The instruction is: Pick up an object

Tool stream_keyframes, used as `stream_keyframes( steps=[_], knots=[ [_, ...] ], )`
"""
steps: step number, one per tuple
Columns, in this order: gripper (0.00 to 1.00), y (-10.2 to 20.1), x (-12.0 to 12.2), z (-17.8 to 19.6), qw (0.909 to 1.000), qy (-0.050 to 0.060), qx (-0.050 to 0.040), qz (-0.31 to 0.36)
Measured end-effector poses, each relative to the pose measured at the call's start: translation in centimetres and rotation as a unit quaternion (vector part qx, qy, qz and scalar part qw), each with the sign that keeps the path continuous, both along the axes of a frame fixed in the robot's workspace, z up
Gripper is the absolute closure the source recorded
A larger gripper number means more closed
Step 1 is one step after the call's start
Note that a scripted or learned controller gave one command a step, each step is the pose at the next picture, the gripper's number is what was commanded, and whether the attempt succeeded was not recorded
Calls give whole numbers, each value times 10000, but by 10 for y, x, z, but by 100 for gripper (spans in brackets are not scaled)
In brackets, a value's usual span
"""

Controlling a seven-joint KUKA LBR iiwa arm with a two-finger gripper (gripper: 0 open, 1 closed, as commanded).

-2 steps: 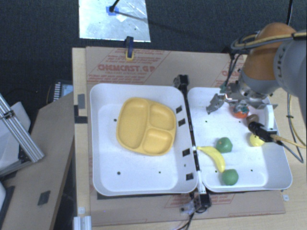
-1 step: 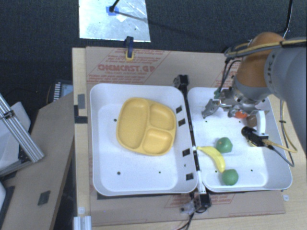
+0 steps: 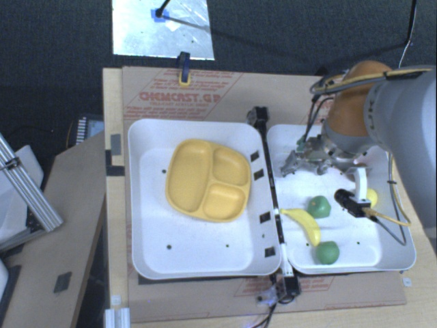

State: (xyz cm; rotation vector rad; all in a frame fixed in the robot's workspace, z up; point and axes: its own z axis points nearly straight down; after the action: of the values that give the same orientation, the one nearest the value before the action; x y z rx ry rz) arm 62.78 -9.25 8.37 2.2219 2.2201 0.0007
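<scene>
**Pick not yet made: gripper low over bare bin floor, nothing in it**

The gripper [image 3: 295, 161] hangs at the end of the grey arm, inside the right bin [image 3: 399, 255] and close to that bin's far inner corner. Whether it is spread or closed cannot be told from this slanted view. Nothing can be seen in its grasp. Beneath it is plain white floor, and whether it touches that floor is unclear.

The likely candidates all lie nearer the camera than the gripper, in the same bin. A small green ball [image 3: 318, 206] sits closest, just in front of the tool and a little toward the arm's side. A banana [image 3: 305, 224] curves right beside it, still further forward. A second green ball [image 3: 328, 252] rests just past the banana's lower end, the furthest of the three from the tool. All three rest on the bin floor, apart from the gripper.

Across the wall to the tool's other side, the left bin [image 3: 150, 183] carries a yellow divided plate [image 3: 208, 180], well away from the gripper.

As a judgement, the task stands at its start or in the approach. No object is lifted and none is gripped. What remains is nearly all of it: moving over one item, lowering, closing on it and raising it clear.
</scene>
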Motion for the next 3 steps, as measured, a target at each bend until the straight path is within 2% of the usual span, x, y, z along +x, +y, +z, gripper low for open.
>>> stream_keyframes(
  steps=[1,2,3],
  knots=[
    [100,0,1,12,10000,-13,-4,-5],
    [100,5,7,74,10000,-29,-3,27],
    [100,4,1,118,10000,-12,-1,25]
  ],
)
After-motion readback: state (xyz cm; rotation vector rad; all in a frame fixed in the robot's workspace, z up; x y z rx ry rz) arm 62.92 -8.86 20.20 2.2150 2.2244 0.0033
